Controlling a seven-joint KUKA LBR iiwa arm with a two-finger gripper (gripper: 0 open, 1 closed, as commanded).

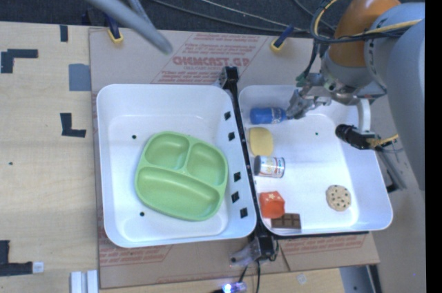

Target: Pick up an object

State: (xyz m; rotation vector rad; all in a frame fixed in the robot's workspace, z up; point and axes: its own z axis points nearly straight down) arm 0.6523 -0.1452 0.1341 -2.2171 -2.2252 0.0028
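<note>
In the right bin lie several small objects. A blue bottle lies on its side at the far left corner. Below it come a pale yellow piece, a small can on its side, a red cube and a brown chocolate bar. A cookie rests toward the near right. My gripper hangs low over the bin's far side, right at the bottle's right end. Whether it touches the bottle I cannot tell.
The left bin holds a green divided plate. A black divider runs between the bins. The grey arm with its orange band comes in over the right bin's far right corner. A black part juts out near the right wall.
</note>
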